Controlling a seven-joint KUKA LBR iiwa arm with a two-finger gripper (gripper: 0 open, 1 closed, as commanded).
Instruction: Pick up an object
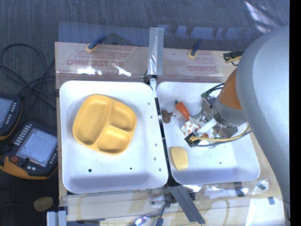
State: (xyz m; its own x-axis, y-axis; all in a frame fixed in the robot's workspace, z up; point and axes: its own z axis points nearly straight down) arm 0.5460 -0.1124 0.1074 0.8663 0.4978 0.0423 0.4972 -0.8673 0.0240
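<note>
In the right bin (235, 168), my gripper (191, 126) hangs low over the middle of the floor, reaching in from the right. An orange stick-like object (182, 109) lies just up and left of it, close to the tip. A small brown object (165, 116) sits by the bin's left wall. A pale yellow oval piece (179, 157) lies near the front left, below the gripper and apart from it. Nothing shows as held.
The left bin (84, 173) holds a yellow divided plate (104, 124) across its middle. The arm's grey body (268, 93) covers the right bin's right side. A divider (160, 121) separates the bins. Cables and a handheld pendant (28, 147) lie off the bench at left.
</note>
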